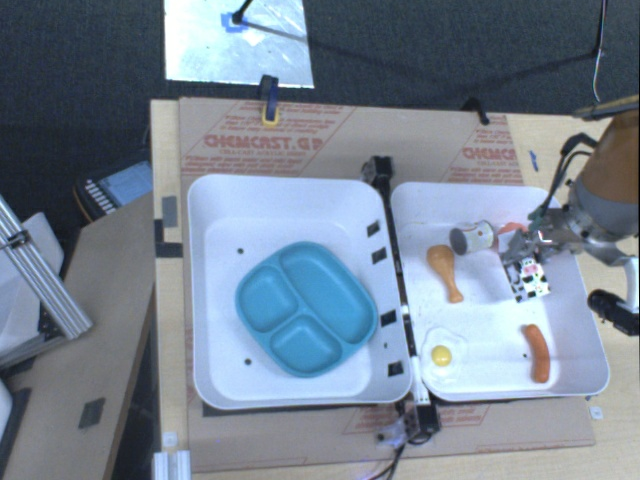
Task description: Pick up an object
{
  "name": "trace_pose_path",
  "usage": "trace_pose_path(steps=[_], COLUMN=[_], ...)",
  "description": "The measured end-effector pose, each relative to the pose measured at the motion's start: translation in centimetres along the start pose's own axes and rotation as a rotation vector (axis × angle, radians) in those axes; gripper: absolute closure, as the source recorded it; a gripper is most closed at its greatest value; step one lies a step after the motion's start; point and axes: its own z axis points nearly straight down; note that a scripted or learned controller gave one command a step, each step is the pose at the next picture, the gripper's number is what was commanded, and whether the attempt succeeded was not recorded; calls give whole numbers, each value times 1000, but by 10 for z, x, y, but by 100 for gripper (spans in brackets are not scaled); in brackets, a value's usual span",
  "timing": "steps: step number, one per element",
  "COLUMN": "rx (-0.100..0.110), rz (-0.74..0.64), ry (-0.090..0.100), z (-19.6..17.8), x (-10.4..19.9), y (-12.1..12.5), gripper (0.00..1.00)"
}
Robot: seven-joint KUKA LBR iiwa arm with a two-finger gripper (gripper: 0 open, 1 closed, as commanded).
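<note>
Camera view had the pincer [524, 268] low at mid-right, grip state unclear; it needed squaring over the chicken drumstick [446, 270] before closing.

In the right bin [596, 366] lie a chicken drumstick [445, 269], sausage [538, 352], fried egg [442, 354] and small grey can [472, 237].

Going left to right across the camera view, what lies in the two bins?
Blue divided plate → fried egg and drumstick, at about the same place across → grey can → sausage.
</note>
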Motion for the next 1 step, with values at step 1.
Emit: trace_pose_path(steps=[1], rx=[0], rz=[-5], ry=[0], z=[-54], x=[-1], y=[2], gripper=[100])
